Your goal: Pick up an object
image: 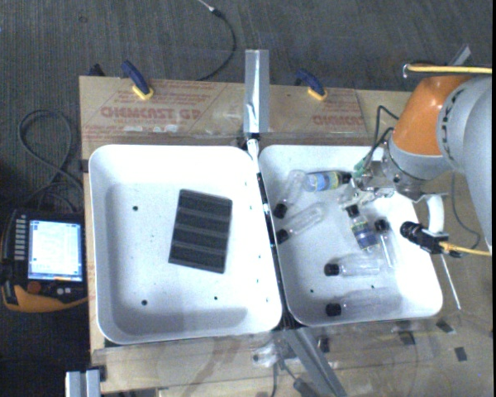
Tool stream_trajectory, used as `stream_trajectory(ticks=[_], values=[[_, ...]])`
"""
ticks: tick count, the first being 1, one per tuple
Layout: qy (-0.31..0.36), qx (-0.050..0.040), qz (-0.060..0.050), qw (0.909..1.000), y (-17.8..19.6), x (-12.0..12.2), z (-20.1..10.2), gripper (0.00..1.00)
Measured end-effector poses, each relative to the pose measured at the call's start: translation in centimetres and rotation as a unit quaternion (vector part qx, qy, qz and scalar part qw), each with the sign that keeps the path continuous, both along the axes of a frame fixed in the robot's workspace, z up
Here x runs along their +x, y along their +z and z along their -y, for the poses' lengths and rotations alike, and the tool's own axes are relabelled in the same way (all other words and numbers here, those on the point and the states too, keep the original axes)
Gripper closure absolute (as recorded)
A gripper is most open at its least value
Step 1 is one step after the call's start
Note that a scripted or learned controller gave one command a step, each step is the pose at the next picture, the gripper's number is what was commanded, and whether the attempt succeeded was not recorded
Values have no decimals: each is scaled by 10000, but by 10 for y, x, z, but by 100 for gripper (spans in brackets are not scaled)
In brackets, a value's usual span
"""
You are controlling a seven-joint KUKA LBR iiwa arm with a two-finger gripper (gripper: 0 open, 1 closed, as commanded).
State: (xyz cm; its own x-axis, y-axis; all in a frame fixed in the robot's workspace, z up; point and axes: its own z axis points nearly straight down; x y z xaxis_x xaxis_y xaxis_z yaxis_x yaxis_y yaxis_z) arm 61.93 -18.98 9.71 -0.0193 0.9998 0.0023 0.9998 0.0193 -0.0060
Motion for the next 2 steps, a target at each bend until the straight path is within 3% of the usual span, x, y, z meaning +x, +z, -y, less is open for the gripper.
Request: stream_trajectory(ticks=[1,2], values=[[-377,-20,7,9993,85,49,-37,100],[-379,-24,2,9993,85,49,-37,0]])
